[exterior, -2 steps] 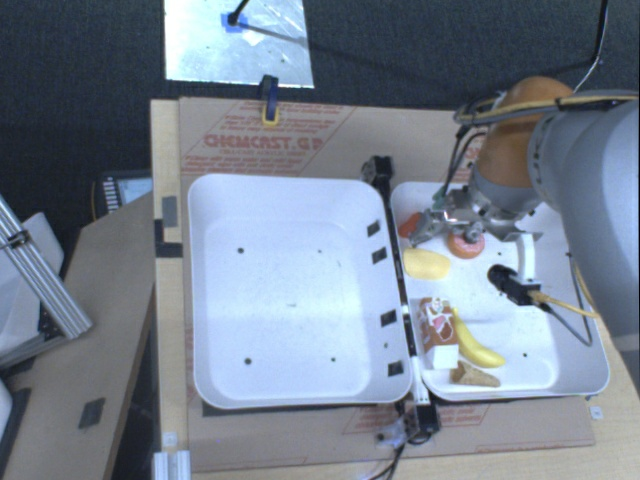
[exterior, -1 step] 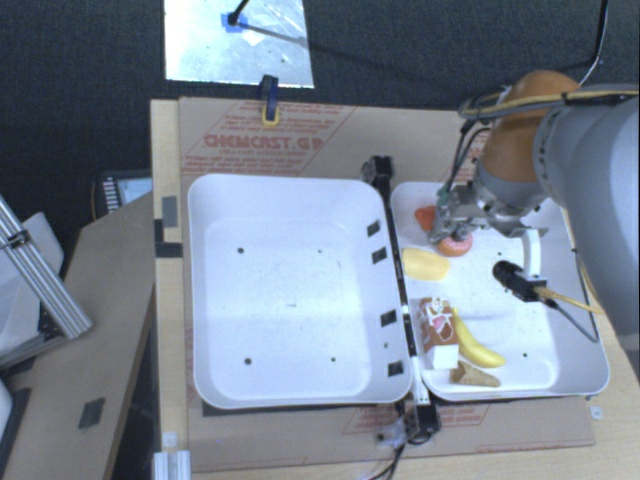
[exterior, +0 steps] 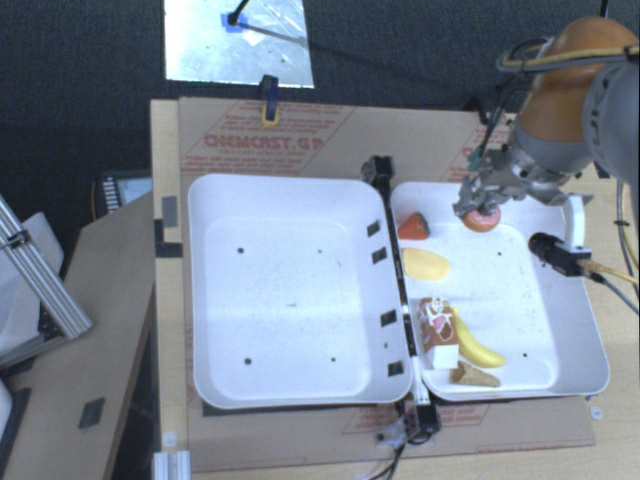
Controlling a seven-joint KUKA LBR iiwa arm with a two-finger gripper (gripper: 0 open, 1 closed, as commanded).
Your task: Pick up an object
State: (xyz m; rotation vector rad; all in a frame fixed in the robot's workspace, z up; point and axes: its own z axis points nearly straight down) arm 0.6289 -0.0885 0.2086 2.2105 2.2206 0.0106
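Peach-coloured fruit (exterior: 482, 218) sits right under my claw (exterior: 477, 205), near the back of the right bin (exterior: 575, 368); whether it is pinched or merely touched, I cannot tell. Strawberry (exterior: 414, 228), lemon (exterior: 425, 263) and banana (exterior: 474, 346) lie left and nearer, clear of the approach.

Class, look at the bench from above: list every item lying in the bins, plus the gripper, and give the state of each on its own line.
Gripper: low over the right bin, at the round pink-orange fruit.
Round pink-orange fruit: in the right bin, under the gripper.
Red strawberry-shaped toy: lying by the divider.
Pale yellow oval: lying flat.
Yellow banana: lying beside the brown and white box.
Tan wedge: lying at the near edge.
Left white bin: flat on the bench.
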